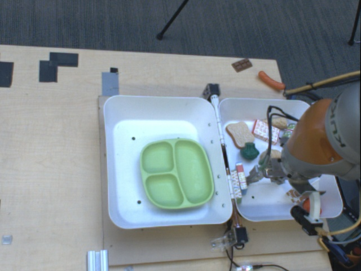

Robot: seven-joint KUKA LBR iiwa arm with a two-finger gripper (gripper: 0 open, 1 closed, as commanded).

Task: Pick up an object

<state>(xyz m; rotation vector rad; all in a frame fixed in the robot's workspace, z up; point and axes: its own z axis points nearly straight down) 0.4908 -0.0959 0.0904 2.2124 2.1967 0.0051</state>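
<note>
Bench (51,151) is light wood with a few dark tape squares near its far left, sitting on grey carpet (113,10); a thin black stand leg crosses the carpet up top. Two white bins side by side: the left bin (121,151) has a green divided tray (177,174) lying flat in it. The right bin (265,208) holds the small stuff: a toast-shaped piece (239,132), a dark green lump (249,150) just below it, a red-and-white packet (260,130) beside the toast, and another packet (241,176) against the left wall. An orange thing (271,81) lies on the bench behind that bin. The arm (316,140) hangs over the right bin with the gripper (264,171) low, near the green lump. Jaws look open-ish with nothing between them, but it's too murky to tell.
</note>
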